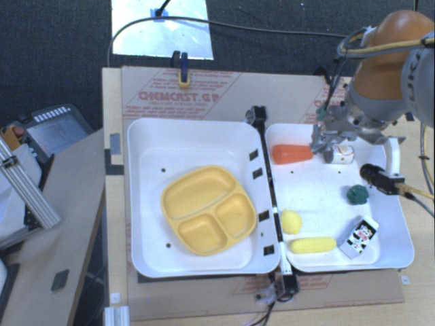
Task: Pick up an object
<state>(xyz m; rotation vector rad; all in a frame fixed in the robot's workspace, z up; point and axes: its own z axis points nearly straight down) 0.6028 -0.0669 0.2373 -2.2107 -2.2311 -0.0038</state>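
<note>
My gripper [325, 147] hangs low over the back of the right bin [401, 250], just at the right end of an orange carrot [291, 153] that lies on the bin floor. A small white object [344, 155] sits right beside the gripper on its other side. Further forward in the same bin are a dark green lump [357, 194], a small yellow lemon [291, 221], a yellow corn-like piece [312, 245] and a little black-and-white cow-patterned box [361, 236]. I see nothing lifted off the bin floor.
The left bin [146, 182] holds a yellow divided plate [207, 209]. A black divider [266, 182] runs between the bins. The arm's orange band and grey wrist [387, 66] loom over the right bin's back corner. A black cable fitting [380, 177] sits on the right rim.
</note>
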